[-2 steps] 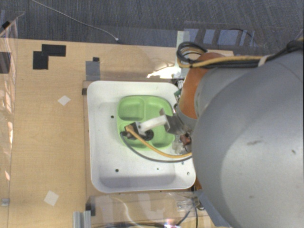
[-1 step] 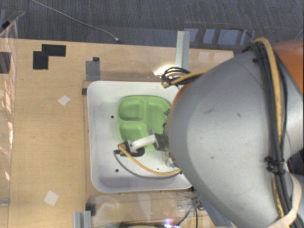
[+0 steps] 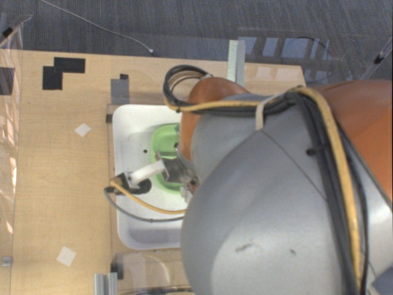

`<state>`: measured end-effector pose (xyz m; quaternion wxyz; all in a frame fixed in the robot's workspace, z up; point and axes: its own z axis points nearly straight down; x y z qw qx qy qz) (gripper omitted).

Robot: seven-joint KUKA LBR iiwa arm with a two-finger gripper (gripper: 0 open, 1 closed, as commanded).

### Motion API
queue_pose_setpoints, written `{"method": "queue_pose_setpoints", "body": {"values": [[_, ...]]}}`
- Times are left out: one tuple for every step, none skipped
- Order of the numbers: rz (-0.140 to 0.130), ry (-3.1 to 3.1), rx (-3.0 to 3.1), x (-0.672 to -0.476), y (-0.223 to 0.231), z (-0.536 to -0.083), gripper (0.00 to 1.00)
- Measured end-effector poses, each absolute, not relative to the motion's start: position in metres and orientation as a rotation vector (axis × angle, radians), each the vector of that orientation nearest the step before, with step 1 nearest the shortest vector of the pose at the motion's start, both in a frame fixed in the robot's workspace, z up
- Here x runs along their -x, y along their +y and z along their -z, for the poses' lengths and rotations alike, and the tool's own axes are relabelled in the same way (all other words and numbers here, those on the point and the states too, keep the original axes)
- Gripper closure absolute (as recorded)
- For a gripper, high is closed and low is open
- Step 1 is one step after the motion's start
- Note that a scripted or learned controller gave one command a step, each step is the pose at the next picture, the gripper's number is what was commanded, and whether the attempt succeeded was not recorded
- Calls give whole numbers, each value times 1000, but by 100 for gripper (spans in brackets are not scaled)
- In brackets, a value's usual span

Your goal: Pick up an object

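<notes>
While claw (image 3: 178, 171) sits low in white bin (image 3: 132, 125) | green object (image 3: 164, 139) touching, toward bin's far edge | claw state: cannot tell

My arm (image 3: 288, 195) fills the right of the view and hides most of the white bin (image 3: 132, 128) under it. A green object (image 3: 164, 141) shows only in part, its shape unclear. My claw (image 3: 175, 171) is half covered; its tips I cannot make out.
</notes>
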<state>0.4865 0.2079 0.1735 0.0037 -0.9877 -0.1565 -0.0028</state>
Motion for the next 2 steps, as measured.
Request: {"method": "queue_pose_setpoints", "body": {"values": [[11, -321, 3120, -488, 223, -286, 100], [-3, -329, 3125, -486, 235, -235, 100]]}}
